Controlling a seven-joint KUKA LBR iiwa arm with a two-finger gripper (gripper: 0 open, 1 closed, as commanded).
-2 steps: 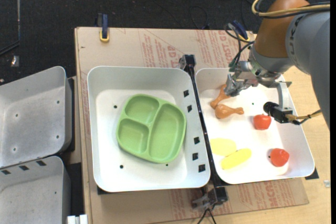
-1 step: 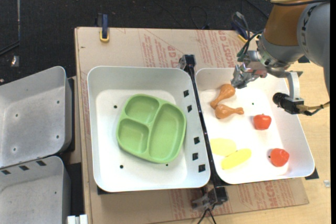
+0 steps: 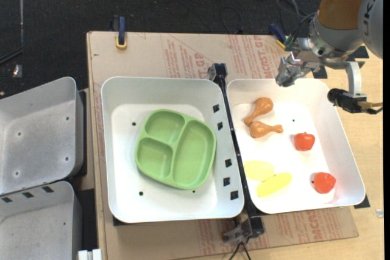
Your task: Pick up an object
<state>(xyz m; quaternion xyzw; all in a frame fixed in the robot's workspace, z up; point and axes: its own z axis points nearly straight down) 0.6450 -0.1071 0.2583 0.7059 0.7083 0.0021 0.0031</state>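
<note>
Yellow banana slices (image 3: pixel 268 178) lie lower right; the gripper (image 3: pixel 287 74) hangs over that bin's top rim (fingers unreadable), presumably picking a target.

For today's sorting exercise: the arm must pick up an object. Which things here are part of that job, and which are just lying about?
Part of the job:
tool
two drumsticks
two red tomatoes
two yellow pieces
right bin

Just lying about:
green divided plate
left bin
cardboard sheet
blue-and-yellow clamp

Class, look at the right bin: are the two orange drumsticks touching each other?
Touching. The camera view shows the upper drumstick and lower drumstick meeting at their thick ends, with no white bin floor between them.
</note>
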